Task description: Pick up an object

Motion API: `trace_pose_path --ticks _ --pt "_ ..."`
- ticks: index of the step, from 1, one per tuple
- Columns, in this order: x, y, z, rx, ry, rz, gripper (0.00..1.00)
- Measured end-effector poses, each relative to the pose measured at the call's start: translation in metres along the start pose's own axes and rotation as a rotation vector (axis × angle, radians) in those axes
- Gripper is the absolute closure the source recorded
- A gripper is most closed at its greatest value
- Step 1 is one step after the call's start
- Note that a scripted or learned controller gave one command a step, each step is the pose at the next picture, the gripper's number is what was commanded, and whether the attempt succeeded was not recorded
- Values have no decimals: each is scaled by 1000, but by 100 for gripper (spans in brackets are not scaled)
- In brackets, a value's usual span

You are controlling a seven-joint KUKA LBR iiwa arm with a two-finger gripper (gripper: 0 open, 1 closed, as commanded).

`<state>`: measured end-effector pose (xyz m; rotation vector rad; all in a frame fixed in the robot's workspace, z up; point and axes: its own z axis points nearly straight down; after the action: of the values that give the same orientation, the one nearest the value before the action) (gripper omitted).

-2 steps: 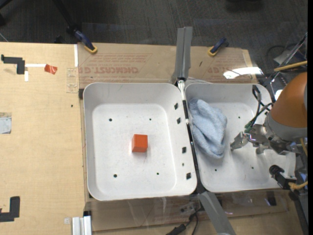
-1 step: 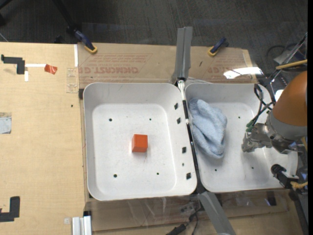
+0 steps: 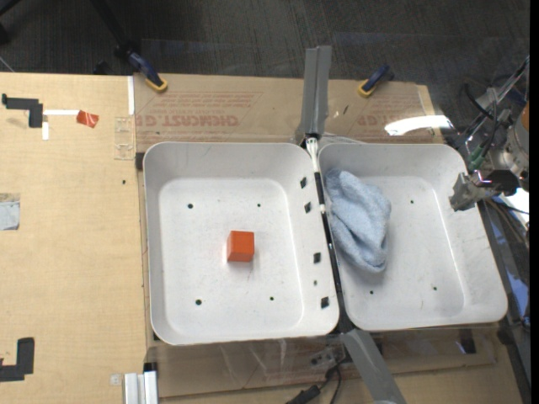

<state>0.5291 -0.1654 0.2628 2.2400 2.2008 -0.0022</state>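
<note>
— Where's the orange block (image 3: pixel 241 247)?
— Mid left bin (image 3: pixel 168 310), well apart from the gripper (image 3: pixel 468 192), toward its 9 o'clock.
— Gripper's state?
— Cannot tell; it's over the right bin's (image 3: pixel 438 305) 3 o'clock rim. A blue cloth (image 3: pixel 360 217) lies between them. Cardboard (image 3: pixel 227 112) under the bins, dark carpet (image 3: pixel 219 15) beyond.

I'm seeing two smooth white plastic bins (image 3: pixel 168 251), slightly glossy. The blue cloth (image 3: pixel 360 217) in the right one is looking soft and fuzzy. The orange block (image 3: pixel 241 247) is looking matt, and the board (image 3: pixel 67 225) at left is showing pale wood.
</note>
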Motion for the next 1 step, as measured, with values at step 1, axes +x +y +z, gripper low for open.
trace_pose_path --ticks 1 --pt "16 -28 171 0 2 -10 100"
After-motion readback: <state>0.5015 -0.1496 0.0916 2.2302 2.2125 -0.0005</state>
